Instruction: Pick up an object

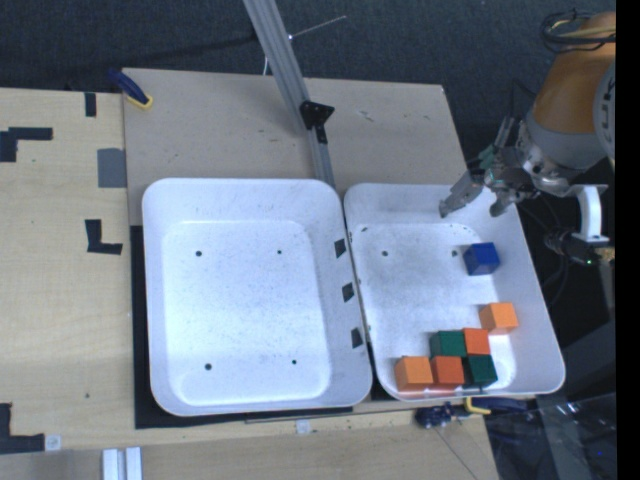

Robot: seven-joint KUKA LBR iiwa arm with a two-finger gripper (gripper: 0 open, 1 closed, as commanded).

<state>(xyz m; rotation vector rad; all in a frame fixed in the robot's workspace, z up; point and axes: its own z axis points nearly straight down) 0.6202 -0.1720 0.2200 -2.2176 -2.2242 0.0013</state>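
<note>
Camera view from above: two shallow white bins are seen side by side on a bench. The gripper [478,200] is held over the far edge of the right bin [400,268], its two fingers [455,200] spread apart with nothing between them. A blue block [482,258] lies just below the fingers, apart from them. Further below, well apart from the fingers, orange blocks [498,316] and green blocks [449,343] are clustered at the bin's near corner. The left bin [240,293] lies well left of the fingers.
</note>
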